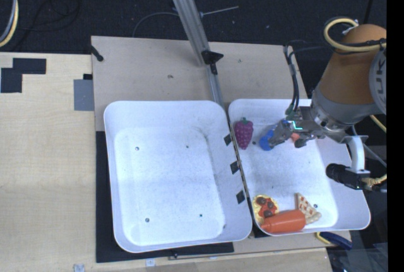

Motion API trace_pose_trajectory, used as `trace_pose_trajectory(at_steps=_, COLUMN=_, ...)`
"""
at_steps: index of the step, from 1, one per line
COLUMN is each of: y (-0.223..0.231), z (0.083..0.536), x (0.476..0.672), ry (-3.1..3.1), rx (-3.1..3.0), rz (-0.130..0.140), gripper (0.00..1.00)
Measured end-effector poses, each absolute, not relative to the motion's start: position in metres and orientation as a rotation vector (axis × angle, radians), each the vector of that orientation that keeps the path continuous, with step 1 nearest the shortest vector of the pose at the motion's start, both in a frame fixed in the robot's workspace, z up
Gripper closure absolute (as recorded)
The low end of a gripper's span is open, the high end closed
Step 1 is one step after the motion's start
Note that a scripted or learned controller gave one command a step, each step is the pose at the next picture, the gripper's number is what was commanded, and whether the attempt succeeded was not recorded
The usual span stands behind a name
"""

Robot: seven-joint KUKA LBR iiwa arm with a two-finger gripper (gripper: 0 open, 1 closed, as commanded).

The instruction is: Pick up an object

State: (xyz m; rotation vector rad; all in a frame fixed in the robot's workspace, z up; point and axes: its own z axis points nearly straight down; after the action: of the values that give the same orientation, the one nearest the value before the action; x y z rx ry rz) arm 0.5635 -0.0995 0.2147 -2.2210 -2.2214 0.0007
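In the right bin [344, 214], my gripper [285, 134] hangs over the upper middle, reaching in from the right. A small blue object [267, 140] lies right at its left tip, touching it or very close. A purple bunch of grapes [243, 132] sits just left of that, by the divider between the bins. At the bin's front edge lie a red sausage [283, 221], a pizza slice [308, 208] and a small yellow piece with red dots [265, 205].
The left bin [164, 176] stands beside the right one, with black clips [235, 166] along the shared rim. A metal rail [192, 15] slants down from the top toward the bins. The arm's orange and grey body [353, 75] overhangs the right bin's far right corner.
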Motion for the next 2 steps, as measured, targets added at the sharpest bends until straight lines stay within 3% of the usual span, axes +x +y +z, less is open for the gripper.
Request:
trace_pose_trajectory(at_steps=1, y=-0.099, z=0.215, x=0.563, ry=-2.221, rx=-2.221, rz=0.001, gripper=0.00)
trace_pose_trajectory(at_steps=2, y=-0.100, z=0.172, x=0.562, ry=-2.220, rx=-2.219, rz=0.004, gripper=0.00)
